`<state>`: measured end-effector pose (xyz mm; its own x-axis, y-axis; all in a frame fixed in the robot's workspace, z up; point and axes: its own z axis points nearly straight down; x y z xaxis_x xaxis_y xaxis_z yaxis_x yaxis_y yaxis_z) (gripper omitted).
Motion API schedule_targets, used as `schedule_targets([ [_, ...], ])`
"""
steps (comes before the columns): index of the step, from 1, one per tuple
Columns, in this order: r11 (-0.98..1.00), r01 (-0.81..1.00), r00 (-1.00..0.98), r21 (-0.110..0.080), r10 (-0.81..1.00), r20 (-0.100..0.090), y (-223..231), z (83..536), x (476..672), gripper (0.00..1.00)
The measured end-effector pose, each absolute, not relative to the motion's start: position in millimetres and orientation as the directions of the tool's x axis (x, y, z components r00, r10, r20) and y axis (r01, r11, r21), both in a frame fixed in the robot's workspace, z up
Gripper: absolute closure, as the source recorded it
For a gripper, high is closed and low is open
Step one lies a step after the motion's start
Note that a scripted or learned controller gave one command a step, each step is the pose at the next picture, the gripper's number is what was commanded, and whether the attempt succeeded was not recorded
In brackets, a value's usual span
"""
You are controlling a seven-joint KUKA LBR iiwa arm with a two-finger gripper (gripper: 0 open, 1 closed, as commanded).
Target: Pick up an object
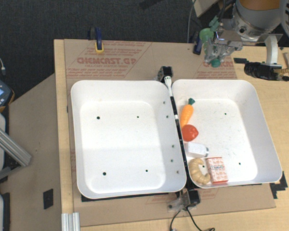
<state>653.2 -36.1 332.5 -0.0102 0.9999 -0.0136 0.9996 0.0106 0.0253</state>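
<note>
From my feed the gripper (214, 61) hangs above the bench beyond the right bin's (250, 93) far rim, and I can't tell whether it is spread or closed. Along that bin's left wall lie a toy carrot (186, 113), a red tomato (190, 132), a white block (196, 150), what looks like a bread roll (198, 172), and a small red-and-white carton (216, 170) touching it.

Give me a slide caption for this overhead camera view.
Gripper raised behind the right bin, which holds a toy carrot, tomato and small box.
</note>
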Motion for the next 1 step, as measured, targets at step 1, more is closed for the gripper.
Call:
schedule_targets([
  [1, 0.012, 1.0, -0.011, 0.029, 1.0, -0.015, -35.8, 342.8, 653.8, 1.0],
])
